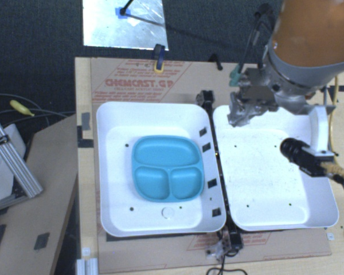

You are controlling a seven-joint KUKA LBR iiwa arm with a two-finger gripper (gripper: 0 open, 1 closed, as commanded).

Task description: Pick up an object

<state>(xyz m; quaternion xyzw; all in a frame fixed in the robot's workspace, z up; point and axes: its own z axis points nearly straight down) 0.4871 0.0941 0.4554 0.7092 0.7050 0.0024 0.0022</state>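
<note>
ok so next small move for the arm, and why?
Probably shift the gripper left across the divider, toward the blue divided plate. The plate lies flat in the left bin, while the gripper hangs over the far edge of the right bin, well away from it.

Dark carpet floor (34,33) surrounds the bench, bearing a shiny sheet (124,15).

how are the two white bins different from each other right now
The left bin bears a blue divided tray lying flat at its middle; the right bin has no such tray. The gripper hangs over the right bin's far left corner, while the left bin has no arm above it. Both are shallow, white and side by side.
</note>
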